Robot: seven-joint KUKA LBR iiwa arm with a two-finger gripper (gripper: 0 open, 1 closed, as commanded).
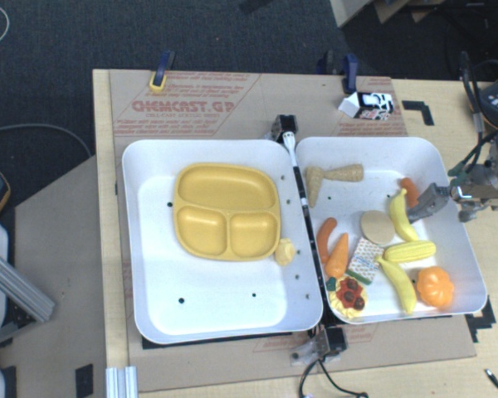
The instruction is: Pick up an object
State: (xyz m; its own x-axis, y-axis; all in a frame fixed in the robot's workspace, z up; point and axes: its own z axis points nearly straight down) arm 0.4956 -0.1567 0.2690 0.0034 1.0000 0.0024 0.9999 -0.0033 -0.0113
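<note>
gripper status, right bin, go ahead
Gripper low at right bin's right side, nothing between its fingers. Banana just beside it, not lifted. Corn cob and orange pepper crowd close.

You're looking at your arm's grey metal gripper (436, 202) with dark blocky fingers, a pale silvery wrist block behind it, thin dark cables looping above, a teal-green patch beside the wrist, small detail blurred
</note>
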